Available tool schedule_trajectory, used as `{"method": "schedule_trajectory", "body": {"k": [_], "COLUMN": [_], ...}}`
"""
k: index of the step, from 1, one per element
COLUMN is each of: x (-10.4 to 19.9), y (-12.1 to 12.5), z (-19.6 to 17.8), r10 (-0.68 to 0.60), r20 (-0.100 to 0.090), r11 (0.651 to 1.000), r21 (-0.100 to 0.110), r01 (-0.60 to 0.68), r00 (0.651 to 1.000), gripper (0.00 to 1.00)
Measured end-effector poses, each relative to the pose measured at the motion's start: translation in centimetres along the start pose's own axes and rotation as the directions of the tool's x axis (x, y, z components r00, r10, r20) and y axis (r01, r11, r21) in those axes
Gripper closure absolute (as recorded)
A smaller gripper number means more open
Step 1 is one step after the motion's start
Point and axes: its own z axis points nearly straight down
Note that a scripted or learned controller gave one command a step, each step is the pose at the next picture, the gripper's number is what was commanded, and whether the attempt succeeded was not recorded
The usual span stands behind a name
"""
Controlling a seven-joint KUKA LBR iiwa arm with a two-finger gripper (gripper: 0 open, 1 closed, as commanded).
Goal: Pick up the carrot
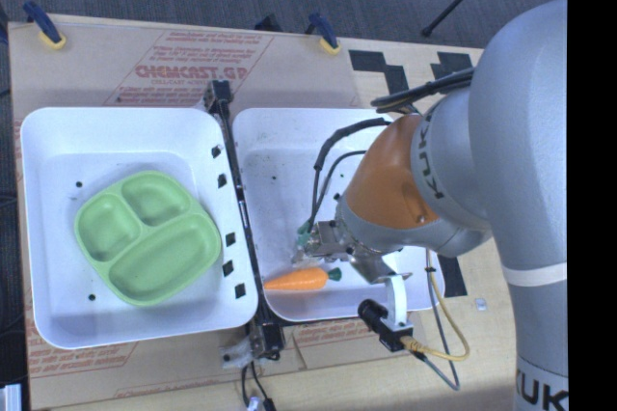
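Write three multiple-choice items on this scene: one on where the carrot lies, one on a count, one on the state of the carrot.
1. Where is the carrot?
A. In the right bin, near its front wall
B. On the green plate
C. On the cardboard outside the bins

2. How many compartments has the green plate?
A. Two
B. Three
C. Five

3. How does the carrot lie?
A. Standing upright
B. Flat on the bin floor
C. Lifted clear of the bin

Answers: 1 A, it rests in the right bin by the front wall. 2 B, two small sections and one large one show. 3 B, it lies flat, leafy end toward the pincer.
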Motion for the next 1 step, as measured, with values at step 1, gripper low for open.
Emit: {"method": "schedule_trajectory", "body": {"k": [1], "x": [0.04], "y": [0.04], "z": [-1.01], "r10": [-0.004], "r20": [-0.001], "r11": [1.000], "r21": [0.002], "r01": [0.004], "r00": [1.000], "gripper": [1.00]}}
